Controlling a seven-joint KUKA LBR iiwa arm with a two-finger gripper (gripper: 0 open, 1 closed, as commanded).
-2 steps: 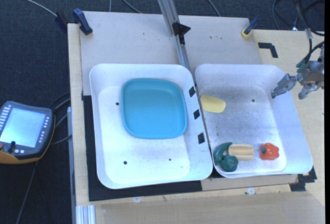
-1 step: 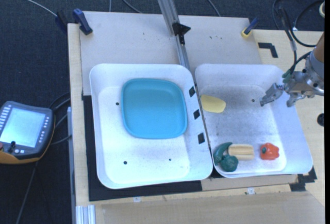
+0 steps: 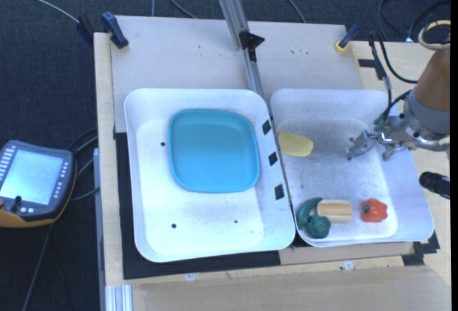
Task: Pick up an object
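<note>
Right, my claw (image 3: pixel 365 144) hovers over bare floor at 3 o'clock in the right bin (image 3: pixel 343 99); can't tell its spread. Nearest target, red tomato (image 3: pixel 373 210), at 6 o'clock from claw. I should centre above, descend straight.

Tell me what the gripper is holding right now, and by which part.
Nothing. The gripper hangs over a bare patch of the right bin, apart from the yellow piece, red piece, tan block and green piece.
</note>
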